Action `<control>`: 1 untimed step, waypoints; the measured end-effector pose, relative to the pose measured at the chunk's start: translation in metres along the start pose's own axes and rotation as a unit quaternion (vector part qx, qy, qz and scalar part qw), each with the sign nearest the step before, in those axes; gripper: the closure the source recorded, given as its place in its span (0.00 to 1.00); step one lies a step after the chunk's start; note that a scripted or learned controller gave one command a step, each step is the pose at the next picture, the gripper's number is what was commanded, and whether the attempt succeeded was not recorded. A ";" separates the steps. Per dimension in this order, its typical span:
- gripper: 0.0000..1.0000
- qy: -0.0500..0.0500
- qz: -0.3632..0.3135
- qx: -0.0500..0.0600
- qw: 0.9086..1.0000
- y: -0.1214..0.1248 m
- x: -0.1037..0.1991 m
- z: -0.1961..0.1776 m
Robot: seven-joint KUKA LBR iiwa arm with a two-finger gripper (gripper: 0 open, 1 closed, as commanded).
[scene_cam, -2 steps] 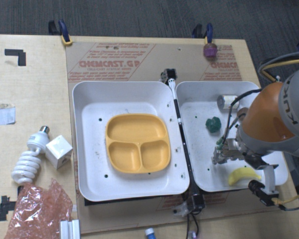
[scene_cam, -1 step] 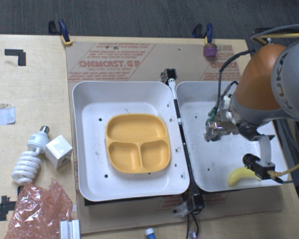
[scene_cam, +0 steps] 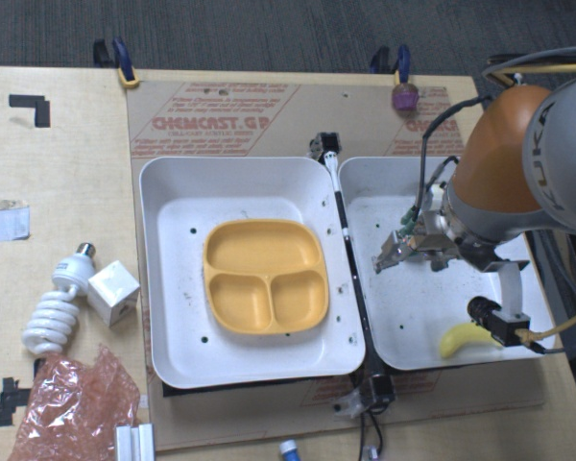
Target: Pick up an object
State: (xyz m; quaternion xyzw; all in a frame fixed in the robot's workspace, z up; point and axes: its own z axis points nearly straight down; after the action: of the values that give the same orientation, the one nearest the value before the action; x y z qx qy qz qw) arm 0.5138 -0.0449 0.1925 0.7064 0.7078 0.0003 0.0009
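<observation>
Gripper (scene_cam: pixel 396 253) hovering over the right bin (scene_cam: pixel 365 176), near its left wall, metal tips reaching leftward; no telling whether spread or closed, nothing seen between them. Lying well apart, at the bin's front right corner: 1 yellow banana (scene_cam: pixel 458 339), long axis running left to right, curving upward toward the right end. Judging the pick as not yet done, with descent, grasp and lift all remaining.

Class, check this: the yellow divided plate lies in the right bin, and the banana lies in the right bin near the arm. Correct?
One error: the camera view shows the yellow divided plate in the left bin, not the right bin. The banana lies where you said.
</observation>
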 end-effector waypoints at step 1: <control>0.00 0.000 0.002 0.001 1.000 -0.006 -0.052 0.072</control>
State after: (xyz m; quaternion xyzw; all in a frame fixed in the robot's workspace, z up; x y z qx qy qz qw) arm 0.5083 -0.0969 0.1203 0.7076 0.7067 -0.0004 0.0000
